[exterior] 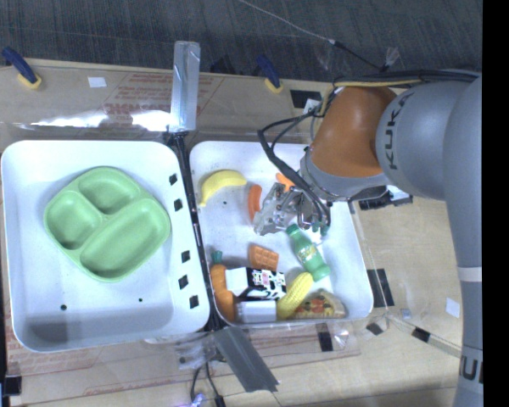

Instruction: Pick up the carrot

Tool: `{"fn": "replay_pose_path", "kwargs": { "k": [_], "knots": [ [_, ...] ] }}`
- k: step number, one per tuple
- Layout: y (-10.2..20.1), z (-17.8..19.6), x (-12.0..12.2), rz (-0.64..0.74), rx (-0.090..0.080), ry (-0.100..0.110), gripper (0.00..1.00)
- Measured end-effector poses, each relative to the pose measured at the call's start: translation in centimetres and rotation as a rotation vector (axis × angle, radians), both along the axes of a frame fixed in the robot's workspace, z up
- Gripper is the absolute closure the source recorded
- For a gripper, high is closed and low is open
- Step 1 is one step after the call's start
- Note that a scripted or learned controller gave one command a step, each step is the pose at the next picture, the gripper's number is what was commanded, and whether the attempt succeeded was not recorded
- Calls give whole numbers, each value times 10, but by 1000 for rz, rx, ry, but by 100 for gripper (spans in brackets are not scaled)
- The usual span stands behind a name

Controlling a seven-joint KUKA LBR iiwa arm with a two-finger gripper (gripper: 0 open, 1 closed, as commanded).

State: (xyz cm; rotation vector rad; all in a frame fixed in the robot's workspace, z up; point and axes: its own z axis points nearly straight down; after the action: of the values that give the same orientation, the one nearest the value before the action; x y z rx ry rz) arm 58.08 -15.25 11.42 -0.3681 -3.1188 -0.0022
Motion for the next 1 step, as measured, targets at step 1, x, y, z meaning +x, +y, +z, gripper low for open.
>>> {"fn": "replay_pose_path", "kwargs": {
  "k": [1],
  "knots": [
    [35, 64, 42, 12, -2, -8, 100]
  ]
}}
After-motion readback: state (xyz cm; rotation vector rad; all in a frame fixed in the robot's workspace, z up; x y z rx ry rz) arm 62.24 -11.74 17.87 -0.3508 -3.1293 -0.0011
